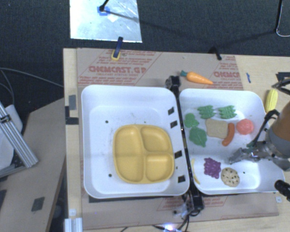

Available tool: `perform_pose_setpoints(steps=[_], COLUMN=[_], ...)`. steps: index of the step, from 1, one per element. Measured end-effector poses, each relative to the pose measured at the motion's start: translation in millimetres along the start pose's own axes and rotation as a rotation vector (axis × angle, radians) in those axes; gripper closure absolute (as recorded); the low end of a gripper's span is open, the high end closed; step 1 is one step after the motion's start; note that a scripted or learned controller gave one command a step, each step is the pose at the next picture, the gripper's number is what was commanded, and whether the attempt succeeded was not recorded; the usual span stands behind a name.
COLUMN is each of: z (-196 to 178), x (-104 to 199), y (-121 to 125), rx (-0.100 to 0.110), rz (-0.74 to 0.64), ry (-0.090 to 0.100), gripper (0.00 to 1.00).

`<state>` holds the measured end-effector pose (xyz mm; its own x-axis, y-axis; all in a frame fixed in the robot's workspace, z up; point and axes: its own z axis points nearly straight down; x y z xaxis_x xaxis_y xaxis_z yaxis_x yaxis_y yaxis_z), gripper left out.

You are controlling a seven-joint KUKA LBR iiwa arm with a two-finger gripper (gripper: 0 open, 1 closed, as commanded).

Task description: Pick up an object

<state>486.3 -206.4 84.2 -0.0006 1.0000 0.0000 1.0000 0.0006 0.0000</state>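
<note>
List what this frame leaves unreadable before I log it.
- Gripper, camera view: too small and blurred to read the finger state.
- Arm: cut off by the right edge.
- Yellow item beside the right bin: partly behind the arm, identity unclear.

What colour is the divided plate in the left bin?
Yellow: the divided plate shows plainly in the camera view.

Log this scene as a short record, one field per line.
left bin: holds a yellow divided plate
right bin: toy foods, including green leaves, toast slice, sausage, tomato, grapes, cookie
outside bins: carrot above the right bin, corn at its right edge
pincer: low over the right bin, between sausage and cookie, holding nothing visible
</note>
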Motion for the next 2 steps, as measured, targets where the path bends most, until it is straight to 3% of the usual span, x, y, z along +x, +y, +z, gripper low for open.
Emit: perform_pose_setpoints(steps=[2], z=[-1.2], x=[0.5], y=[77.1], rx=[-0.006], rz=[-0.006], ry=[-0.002], gripper=[0.00])
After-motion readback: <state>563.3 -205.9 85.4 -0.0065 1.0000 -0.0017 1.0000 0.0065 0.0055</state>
